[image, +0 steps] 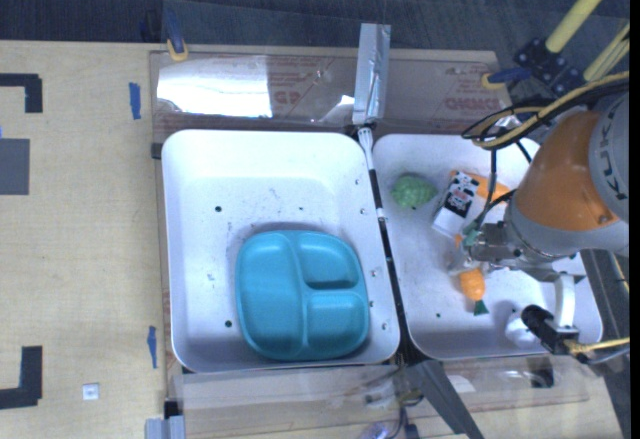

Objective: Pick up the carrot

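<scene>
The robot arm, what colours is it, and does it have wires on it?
The arm is grey with a fat orange band above the wrist. Black and yellow wires loop beside it. Its end effector is small, made of grey metal.

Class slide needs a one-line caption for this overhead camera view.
Gripper poised over the carrot in the right bin; blue tray in the left.

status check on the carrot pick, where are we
End effector low in right bin, just above carrot. Carrot lying on bin floor. Small carton and green item close behind.
</scene>
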`<move>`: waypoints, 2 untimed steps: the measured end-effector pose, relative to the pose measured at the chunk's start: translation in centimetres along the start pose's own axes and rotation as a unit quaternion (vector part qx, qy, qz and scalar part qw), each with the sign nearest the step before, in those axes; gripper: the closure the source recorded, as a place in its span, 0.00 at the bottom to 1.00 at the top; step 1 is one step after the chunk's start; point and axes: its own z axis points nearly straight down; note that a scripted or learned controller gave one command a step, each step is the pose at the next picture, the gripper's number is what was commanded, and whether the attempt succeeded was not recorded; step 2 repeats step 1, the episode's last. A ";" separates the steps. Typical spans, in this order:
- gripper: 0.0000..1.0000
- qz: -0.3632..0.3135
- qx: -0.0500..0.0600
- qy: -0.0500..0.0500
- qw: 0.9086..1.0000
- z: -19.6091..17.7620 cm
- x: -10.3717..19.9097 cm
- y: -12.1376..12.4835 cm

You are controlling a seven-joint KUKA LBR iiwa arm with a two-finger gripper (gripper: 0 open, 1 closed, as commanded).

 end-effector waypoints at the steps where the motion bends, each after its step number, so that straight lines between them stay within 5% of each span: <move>1: 1.00 -0.030 0.002 0.001 1.000 -11.7 7.0 6.7; 2: 1.00 -0.030 0.002 0.001 1.000 -11.7 7.0 6.7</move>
